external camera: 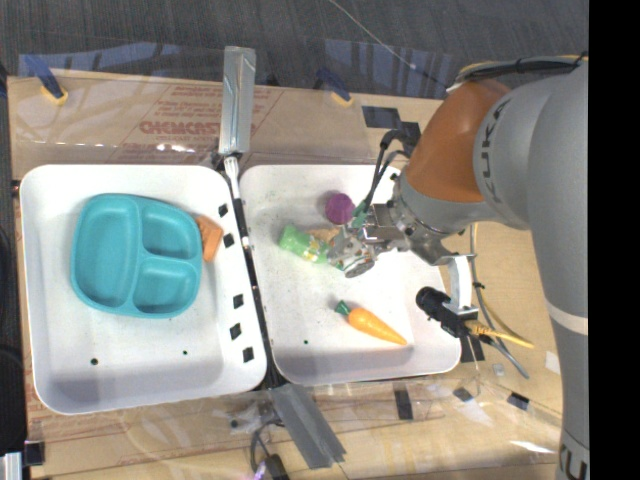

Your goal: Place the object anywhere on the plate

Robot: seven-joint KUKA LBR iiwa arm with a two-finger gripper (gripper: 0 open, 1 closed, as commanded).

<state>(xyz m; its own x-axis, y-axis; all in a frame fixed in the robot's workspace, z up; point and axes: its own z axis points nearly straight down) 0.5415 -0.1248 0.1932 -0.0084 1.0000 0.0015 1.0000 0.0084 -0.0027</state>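
My gripper (352, 251) was low in the right bin (300, 353), just right of the green object (303, 243) and near the purple ball (338, 206). I could not tell how my fingers stood, and nothing was visibly held. The carrot (374, 323) lay apart, nearer the front. The teal plate (135, 254) sat in the left bin (130, 363), an orange piece (211, 236) touching its right rim. Judged step: still at pickup. Next move would need a secure grasp, then a lift over the divider leftward.

Dark grey carpet (150, 8) lies beyond the cardboard-covered bench (300, 118).
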